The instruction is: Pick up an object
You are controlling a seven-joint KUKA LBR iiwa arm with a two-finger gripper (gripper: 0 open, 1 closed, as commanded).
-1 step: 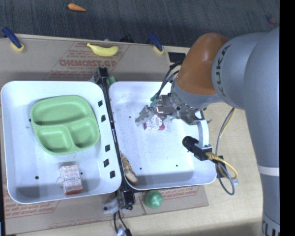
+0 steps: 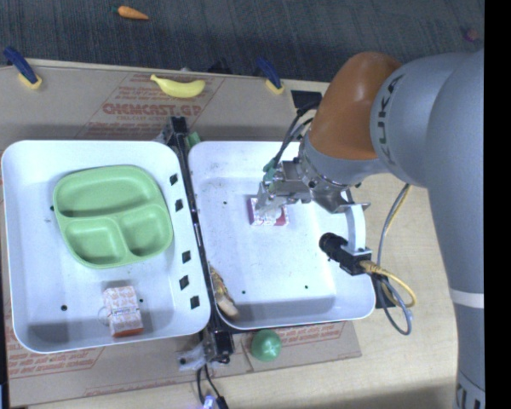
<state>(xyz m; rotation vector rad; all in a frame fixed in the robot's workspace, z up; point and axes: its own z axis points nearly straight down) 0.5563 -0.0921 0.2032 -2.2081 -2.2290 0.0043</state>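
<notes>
**benchwatcher:** So which step is being worked here? The claw point(image 2: 277, 196) is seen low in the right bin point(image 2: 324, 301), just right of the frame's centre, parked right on top of a small pink-and-white packet point(image 2: 268, 214). It'd be judged as the descent or grasp stage; nothing is seen lifted yet.

**gripfan:** Agreed. The packet is lying flat on the bin floor, partly covered by the wrist hardware, with its lower left part poking out below the claw. Whether the claw is spread or pinched can't be told from this angle, as the tips are lost in the clutter of metal and cable. So no grip can be claimed.

**benchwatcher:** What's called for next, then?

**gripfan:** Probably a firm closing on the packet, then a straight lift. A flat, thin item like that is easily slid over rather than caught, so that's the risk.

**benchwatcher:** Other stuff noted: a green divided tray point(image 2: 112, 216) and a small wrapped snack point(image 2: 122, 309) in the left bin point(image 2: 17, 313), well apart from the claw.
</notes>
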